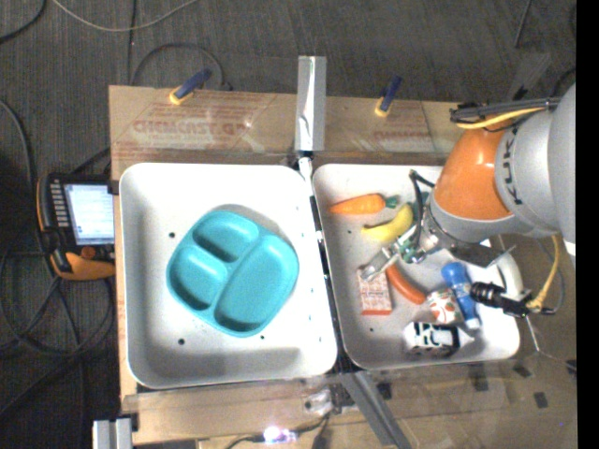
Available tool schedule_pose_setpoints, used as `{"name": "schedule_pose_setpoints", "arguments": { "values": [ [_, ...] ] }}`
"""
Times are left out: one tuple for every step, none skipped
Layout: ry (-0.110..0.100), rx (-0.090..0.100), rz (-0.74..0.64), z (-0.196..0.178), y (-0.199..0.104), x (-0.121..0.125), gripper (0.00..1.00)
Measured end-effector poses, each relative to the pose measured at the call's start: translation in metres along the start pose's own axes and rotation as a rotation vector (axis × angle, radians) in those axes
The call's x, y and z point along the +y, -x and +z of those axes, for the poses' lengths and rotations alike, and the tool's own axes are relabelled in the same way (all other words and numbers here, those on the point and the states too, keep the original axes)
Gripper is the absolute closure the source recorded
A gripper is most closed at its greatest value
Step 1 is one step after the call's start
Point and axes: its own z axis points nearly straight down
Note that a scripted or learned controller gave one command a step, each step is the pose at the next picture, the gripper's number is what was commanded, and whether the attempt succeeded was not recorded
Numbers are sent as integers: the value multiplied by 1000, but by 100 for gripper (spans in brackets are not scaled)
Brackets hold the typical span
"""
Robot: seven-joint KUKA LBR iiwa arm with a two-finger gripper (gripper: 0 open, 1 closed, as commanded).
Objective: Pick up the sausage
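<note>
The grey arm (524, 171) bends in over the right bin (348, 340), its tool (404, 248) just above the sausage (405, 285). I cannot tell how the tool is set. The sausage lies just right of a small red-and-white packet (374, 297), below the banana (393, 224).

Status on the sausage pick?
Hand low in right bin, over sausage's upper end. Sausage lying flat, unlifted. Banana, blue bottle close by.

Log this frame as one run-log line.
task: pick sausage | gripper: over right bin, beside banana | sausage: lying in bin, not lifted | left bin: blue tray
</note>
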Motion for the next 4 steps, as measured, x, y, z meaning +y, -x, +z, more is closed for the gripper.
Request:
{"name": "schedule_pose_setpoints", "arguments": {
  "values": [
    [6, 4, -3, -10, -3, 3, 100],
    [-11, 21, -373, -159, -37, 2, 100],
    [-9, 21, -436, -125, -55, 3, 100],
    [-8, 23, -600, -128, -66, -39, 100]
  ]
}}
